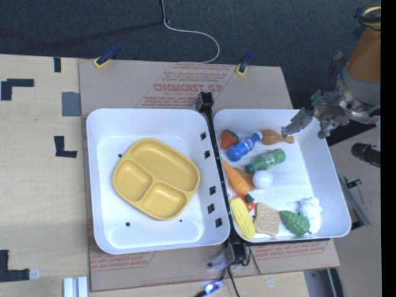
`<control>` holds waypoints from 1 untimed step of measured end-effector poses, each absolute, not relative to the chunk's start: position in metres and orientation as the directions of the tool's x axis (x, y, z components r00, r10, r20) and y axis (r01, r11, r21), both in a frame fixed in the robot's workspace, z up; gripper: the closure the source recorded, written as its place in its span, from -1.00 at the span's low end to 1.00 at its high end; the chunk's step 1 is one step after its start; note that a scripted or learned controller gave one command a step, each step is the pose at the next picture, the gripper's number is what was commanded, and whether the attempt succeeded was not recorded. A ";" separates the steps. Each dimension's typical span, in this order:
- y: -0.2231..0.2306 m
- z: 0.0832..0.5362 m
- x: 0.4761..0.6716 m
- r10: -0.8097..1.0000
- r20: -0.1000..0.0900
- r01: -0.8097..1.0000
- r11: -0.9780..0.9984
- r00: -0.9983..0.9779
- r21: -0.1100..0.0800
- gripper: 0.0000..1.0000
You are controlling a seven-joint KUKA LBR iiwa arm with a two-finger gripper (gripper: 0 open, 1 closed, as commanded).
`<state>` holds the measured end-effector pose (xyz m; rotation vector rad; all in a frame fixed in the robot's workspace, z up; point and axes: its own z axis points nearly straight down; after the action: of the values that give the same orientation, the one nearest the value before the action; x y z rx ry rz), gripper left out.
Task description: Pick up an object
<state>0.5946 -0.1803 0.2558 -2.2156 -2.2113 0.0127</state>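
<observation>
**End effector at the right bin's far right corner, above the toys**

The end effector (296, 127) sits at the upper right corner of the right bin (328, 166), its grey tip angled toward the toys; whether it is spread or pressed together cannot be told, and nothing shows in its grip. Behind it, to the right, the arm (362, 60) rises with its orange band.

Just left of the tip lies an orange drumstick (275, 137). Further left is a blue bottle (242, 147), touching a red-orange piece (228, 138) by the bin's left wall. Below the tip lies a green bottle (267, 160), with a white ball (263, 179) next to it and a carrot (237, 177) beside that. Nearer the camera, along the bin's front edge, are a corn cob (242, 217), a slice of bread (267, 219), a green vegetable (294, 222) and a white lumpy toy (310, 208).

Well to the left, the left bin (102, 166) holds a yellow tray (156, 178) with three compartments. Both bins rest on cardboard (179, 85) on the bench (37, 166).
</observation>
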 end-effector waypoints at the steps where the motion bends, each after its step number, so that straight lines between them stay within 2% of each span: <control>1: -0.180 0.263 0.597 1.000 0.000 1.000 0.001 -0.001 -0.001 -1.00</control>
<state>0.5969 -0.1799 0.2634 -2.2196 -2.2219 0.0017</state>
